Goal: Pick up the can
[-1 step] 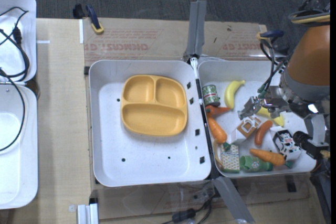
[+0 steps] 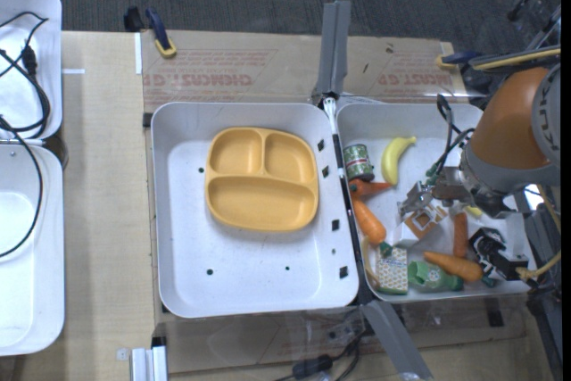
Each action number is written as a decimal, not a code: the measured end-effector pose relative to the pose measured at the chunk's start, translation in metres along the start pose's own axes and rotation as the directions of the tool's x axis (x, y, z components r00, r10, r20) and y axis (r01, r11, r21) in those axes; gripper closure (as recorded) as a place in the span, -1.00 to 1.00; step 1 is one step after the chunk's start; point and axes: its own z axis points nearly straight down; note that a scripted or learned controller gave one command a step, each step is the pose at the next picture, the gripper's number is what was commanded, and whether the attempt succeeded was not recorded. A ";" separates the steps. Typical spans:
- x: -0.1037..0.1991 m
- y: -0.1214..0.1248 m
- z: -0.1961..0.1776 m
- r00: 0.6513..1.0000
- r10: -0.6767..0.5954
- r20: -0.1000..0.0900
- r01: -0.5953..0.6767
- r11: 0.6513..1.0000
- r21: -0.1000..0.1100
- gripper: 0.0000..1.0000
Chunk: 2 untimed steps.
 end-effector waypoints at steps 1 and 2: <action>-0.001 0.000 -0.009 1.000 0.004 0.000 -0.004 1.000 0.000 1.00; 0.021 -0.003 -0.024 0.988 0.154 0.001 -0.154 0.988 0.002 1.00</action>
